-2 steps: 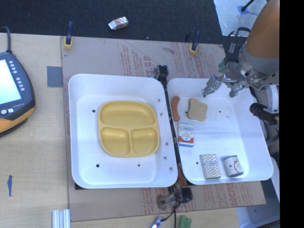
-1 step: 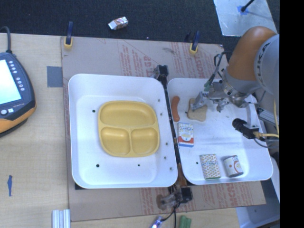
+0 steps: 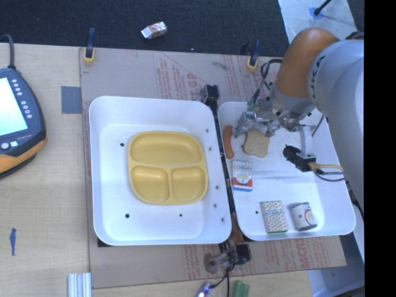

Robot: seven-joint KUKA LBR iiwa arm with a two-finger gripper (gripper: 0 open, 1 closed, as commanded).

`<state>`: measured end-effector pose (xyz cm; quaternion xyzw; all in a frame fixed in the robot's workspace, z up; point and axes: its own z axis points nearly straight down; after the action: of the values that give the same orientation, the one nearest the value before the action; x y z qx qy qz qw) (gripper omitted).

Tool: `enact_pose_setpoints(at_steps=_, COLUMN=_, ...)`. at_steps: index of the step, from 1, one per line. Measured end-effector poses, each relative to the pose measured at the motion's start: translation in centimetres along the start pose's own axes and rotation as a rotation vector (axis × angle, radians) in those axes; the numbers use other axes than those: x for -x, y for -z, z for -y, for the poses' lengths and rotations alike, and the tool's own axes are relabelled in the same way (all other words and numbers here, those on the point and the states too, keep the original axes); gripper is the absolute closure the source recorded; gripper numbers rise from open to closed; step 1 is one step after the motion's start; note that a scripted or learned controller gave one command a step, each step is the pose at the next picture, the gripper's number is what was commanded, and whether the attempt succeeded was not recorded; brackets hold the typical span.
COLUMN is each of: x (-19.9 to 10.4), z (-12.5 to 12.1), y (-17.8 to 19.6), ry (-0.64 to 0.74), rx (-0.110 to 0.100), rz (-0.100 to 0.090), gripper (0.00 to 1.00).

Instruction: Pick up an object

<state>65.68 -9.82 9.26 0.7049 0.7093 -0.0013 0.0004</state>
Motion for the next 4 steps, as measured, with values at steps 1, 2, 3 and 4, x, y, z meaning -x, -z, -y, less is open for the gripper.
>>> enact_pose_setpoints(at_steps=1, x=-0.43, z=0.04, y=0.01, ry=0.0, rx=-0.002, rz=0.001, gripper=0.0)
enact_pose_setpoints(at_steps=2, x=-0.31, z=0.02, y=0.0, ry=-0.001, rx=-0.001, rz=0.0, gripper=0.0)
enact_pose_setpoints(at_steps=3, x=-0.42, z=0.03, y=0.0, ry=0.0, rx=-0.002, rz=0.001, gripper=0.0)
enact_pose_setpoints(at_steps=4, x=-0.42, z=0.03, y=0.0, ry=0.0, rx=-0.002, rz=0.001, gripper=0.0)
